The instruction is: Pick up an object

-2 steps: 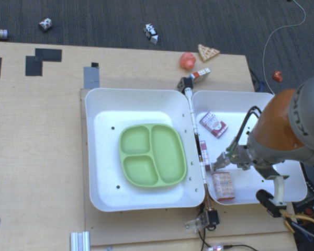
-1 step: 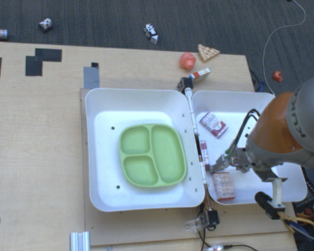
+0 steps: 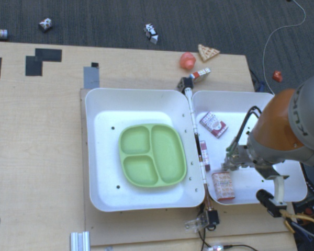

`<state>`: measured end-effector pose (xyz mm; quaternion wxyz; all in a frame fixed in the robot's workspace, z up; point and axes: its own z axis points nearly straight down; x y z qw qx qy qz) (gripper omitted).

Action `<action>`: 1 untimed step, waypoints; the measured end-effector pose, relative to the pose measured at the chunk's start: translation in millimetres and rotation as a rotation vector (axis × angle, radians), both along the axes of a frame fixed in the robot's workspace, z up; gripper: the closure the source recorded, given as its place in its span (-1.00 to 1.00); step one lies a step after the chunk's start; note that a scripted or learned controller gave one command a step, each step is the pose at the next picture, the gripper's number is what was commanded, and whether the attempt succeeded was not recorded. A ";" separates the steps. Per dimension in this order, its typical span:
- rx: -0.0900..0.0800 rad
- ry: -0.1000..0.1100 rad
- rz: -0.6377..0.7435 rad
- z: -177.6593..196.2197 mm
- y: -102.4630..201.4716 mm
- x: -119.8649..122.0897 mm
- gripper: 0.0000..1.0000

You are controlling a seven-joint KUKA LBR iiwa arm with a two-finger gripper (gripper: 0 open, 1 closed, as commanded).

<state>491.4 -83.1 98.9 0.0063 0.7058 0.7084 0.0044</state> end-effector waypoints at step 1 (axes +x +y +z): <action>0.000 0.000 -0.001 -0.1 0.1 -0.1 -1.00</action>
